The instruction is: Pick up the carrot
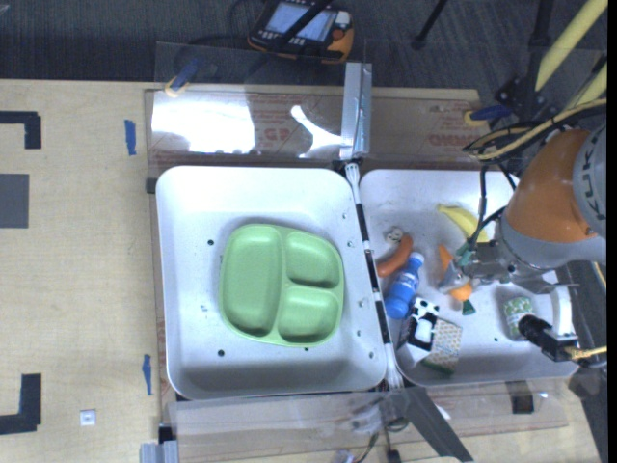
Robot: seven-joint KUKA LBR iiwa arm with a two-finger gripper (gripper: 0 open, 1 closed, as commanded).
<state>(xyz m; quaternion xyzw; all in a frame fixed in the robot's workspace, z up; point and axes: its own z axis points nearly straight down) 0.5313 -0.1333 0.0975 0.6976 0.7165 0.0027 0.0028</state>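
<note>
- My gripper [461, 276] hung mid-way across the right white bin [482, 360]; whether it was parted or closed, I could not tell.
- The small orange carrot [445, 258] lay just beside it.
- Risk: the blue bottle [403, 285] and orange sausage-shaped toy [395, 257] crowded close; I might have grabbed the wrong thing.

Lighting: bright, even, cast from overhead. Strong glare is seen on the clear panel [241, 123] at the counter's [77, 258] far edge. Soft shadows are cast inside the white bins [193, 201]. Fine detail is slightly blurred.
</note>
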